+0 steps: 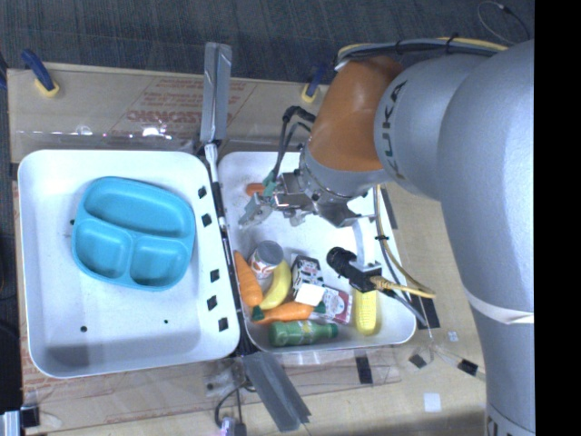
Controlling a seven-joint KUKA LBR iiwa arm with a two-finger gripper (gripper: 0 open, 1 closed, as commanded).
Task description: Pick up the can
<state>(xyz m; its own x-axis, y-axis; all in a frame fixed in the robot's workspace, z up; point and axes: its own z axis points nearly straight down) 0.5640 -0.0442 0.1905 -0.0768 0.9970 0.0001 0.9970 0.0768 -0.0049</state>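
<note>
From my seat I see the can (267,257) standing upright in the right bin (396,330), close to the bin's left wall, its pale metal top facing the camera. It is crowded: a carrot (247,280) lies along its 8 o'clock side, a banana (278,286) touches or nearly touches it at 5 o'clock, and a small printed packet (307,269) sits just beside it at 3 o'clock. The gripper (260,205) hangs at the can's 12 o'clock, near but apart from it, and its fingers look spread with nothing between them. I judge the can stiff and moderately light, with a smooth, slippery wall; it should not crush under a firm pinch, but it could twist or slide out of a loose one. I would take it across the round body, a little below the rim, with the fingers set at 12 and 6 o'clock, or wherever the gaps allow. The banana and carrot leave little room for a finger on the lower side, so a nudge could tip the can. In the left bin (36,243) a blue divided tray (136,234) lies well apart from all this.
</note>
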